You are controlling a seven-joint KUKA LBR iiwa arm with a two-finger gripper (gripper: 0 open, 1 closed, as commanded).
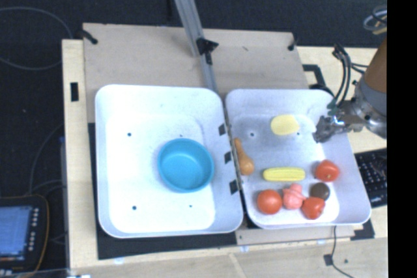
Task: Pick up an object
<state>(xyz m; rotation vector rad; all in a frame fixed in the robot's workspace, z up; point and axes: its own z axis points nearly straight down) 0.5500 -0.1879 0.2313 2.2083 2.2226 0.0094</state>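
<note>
We judge nothing lifted yet: our pincer (324, 129), whose state we cannot tell, hovers at three o'clock of the yellow lemon (285, 125).

Two white bins sit side by side on the tabletop (75, 140). The left bin (124, 107) holds a blue bowl (186, 165) near its middle. The right bin (260, 104) holds a yellow lemon (285, 125), a yellow corn cob (283, 174), an orange carrot (244, 157) along its left wall, three red tomatoes (269, 201) (326, 170) (313, 207), a pink piece (294, 195) and a dark brown piece (319, 191). The pincer (324, 129) hangs over the right bin's upper right part, just right of the lemon, holding nothing. A grey pole (186, 6) slants across the top.
</note>
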